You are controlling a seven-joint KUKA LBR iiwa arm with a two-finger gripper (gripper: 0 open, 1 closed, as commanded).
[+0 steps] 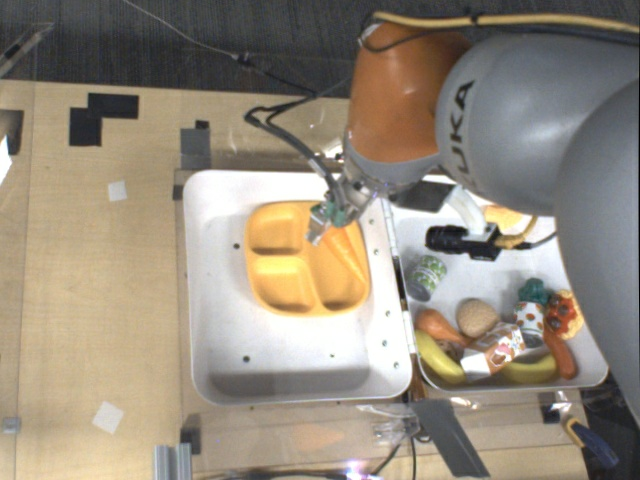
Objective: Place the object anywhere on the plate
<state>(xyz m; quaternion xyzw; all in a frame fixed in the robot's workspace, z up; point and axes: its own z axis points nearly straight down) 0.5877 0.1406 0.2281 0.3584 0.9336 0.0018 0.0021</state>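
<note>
A yellow divided plate [285,268] lies in the left white bin [215,308]. An orange carrot-like object [347,256] rests in the plate's right compartment, with its greenish end [337,213] pointing up toward the back. My gripper [322,224] hangs over the plate's back right part, right at that greenish end. The grey arm with its orange band [405,98] hides the space above and to the right of it. From this angle the carrot's top and the gripper tip overlap, so whether they touch cannot be told.
The right bin [590,373] holds several toy foods: a banana [440,356], a brown potato-like piece [478,317], a green-and-white can [430,274], a red sausage [561,354] and a small carton [500,346]. A black cable [285,133] runs behind the left bin.
</note>
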